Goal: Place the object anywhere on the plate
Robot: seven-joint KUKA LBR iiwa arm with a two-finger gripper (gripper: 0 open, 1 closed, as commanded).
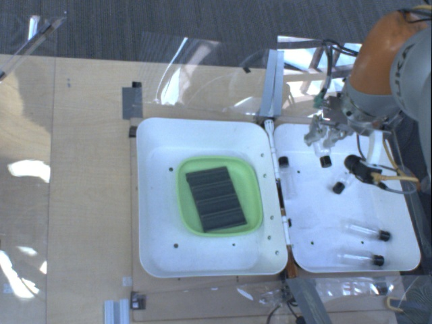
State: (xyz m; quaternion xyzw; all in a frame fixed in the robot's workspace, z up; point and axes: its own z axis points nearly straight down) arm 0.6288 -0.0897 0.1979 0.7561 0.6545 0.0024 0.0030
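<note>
A green plate (251, 181) sits in the left white bin (155, 248). A dark grey ribbed block (215, 198) lies flat on the plate, near its middle. My gripper (325, 140) hangs over the upper part of the right white bin (405, 248), well to the right of the plate. Just under the gripper is a small black-capped piece (325, 160); I cannot tell whether it is held or lying in the bin.
Several clear tubes with black caps lie in the right bin: one by its left wall (283, 167), one mid-bin (339, 185), two near the front (368, 232) (361, 257). A black plug with cables (358, 167) hangs beside the gripper. A metal post (272, 86) stands behind the bins.
</note>
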